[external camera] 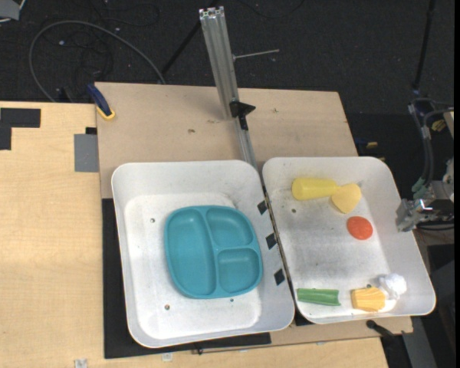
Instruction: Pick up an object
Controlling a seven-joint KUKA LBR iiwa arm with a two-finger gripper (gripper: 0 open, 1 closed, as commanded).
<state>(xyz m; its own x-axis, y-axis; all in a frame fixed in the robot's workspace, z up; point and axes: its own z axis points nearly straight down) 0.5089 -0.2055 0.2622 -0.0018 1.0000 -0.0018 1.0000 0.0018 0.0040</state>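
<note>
- Nearest the camera, along the front edge of the right bin (pixel 399 205), lie a green piece (pixel 319 297), a yellow block (pixel 367 300) and a small white lump (pixel 392 284); the block and lump touch, and the lump's shape is hard to make out.
- Beside it, the left bin (pixel 138 205) holds a teal divided plate (pixel 212 250) with three compartments.
- Further back in the right bin, an orange round piece (pixel 359 228) sits just below a yellow lump (pixel 346 198), which touches a longer yellow piece (pixel 313 188).
- At the right edge, metal parts of the arm (pixel 425 209) stand outside the right bin; the claw is cut off and dark, so I cannot tell how it stands.
- Farthest back, a metal post (pixel 219 60) rises from the wooden bench (pixel 176 121).
- No readable writing shows.
</note>
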